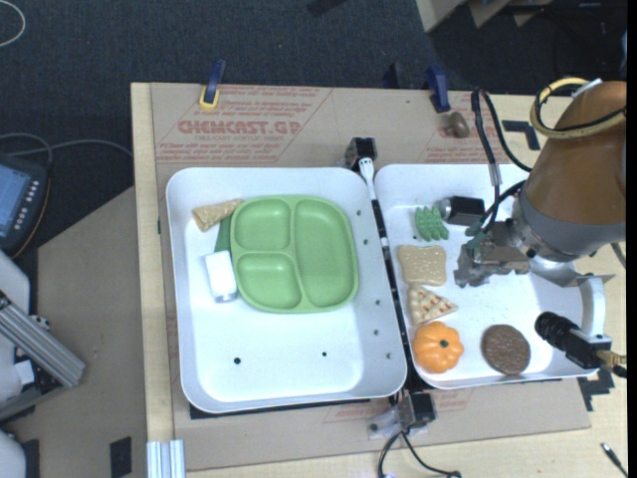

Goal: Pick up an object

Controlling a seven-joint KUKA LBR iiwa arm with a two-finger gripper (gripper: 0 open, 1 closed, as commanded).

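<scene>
The right bin point(393, 189) holds a green toy piece point(431, 223), a tan cracker square point(422, 263), a pizza slice point(430, 305), an orange pumpkin point(438, 347) and a round brown cookie point(506, 349). My gripper point(482, 263) hangs low over that bin's middle, right of the cracker and above the cookie. The grey and orange arm point(577, 177) covers the bin's right part. Nothing shows between the fingers.
The left bin point(279, 361) carries a green divided plate point(295, 252), a white block point(220, 275) at its left and a tan wedge point(214, 213) at the upper left. Black cables run over the right bin's top. A black fixture point(569, 339) sits at its right rim.
</scene>
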